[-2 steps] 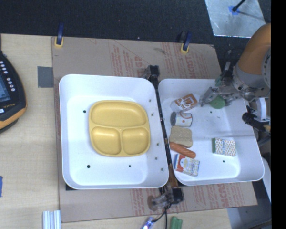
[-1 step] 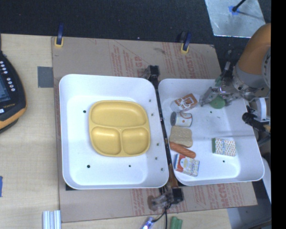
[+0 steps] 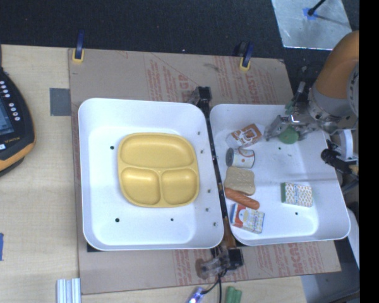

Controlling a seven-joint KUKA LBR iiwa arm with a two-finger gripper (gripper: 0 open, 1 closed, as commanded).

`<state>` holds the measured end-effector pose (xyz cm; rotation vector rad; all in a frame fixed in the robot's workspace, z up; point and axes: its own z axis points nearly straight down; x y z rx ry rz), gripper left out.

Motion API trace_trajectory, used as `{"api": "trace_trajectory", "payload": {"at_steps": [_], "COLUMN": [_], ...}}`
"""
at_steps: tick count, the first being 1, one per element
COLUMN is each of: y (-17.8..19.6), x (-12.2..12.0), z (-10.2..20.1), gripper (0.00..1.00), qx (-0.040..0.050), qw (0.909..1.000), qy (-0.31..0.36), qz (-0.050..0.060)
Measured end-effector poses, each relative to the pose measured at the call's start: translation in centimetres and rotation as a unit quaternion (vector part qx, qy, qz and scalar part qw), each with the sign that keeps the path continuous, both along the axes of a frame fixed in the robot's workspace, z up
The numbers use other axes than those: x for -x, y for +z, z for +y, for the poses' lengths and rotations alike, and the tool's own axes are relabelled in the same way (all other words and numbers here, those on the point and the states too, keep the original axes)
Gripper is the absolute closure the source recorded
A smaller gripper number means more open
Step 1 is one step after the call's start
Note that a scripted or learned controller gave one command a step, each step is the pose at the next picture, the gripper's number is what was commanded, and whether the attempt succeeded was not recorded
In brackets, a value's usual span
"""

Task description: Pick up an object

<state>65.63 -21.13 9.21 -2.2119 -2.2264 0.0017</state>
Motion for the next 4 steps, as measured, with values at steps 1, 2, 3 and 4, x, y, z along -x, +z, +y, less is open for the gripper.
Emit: {"api": "trace_trajectory", "payload": {"at_steps": [1, 2, 3, 4], "y": [0.0, 0.0, 0.0, 0.0], "x": [0.0, 0.0, 0.0, 0.0], "z": [0.0, 0.1, 2.5, -0.1], "gripper": [0.00, 0.00, 0.00, 0.00], "qx": [0.0000, -0.0001, 0.0005, 0.0007], "qw": [1.0000, 1.0000, 1.0000, 1.0000], "qy": [0.000, 0.000, -0.001, -0.003], "qz": [0.000, 0.000, 0.001, -0.001]}}
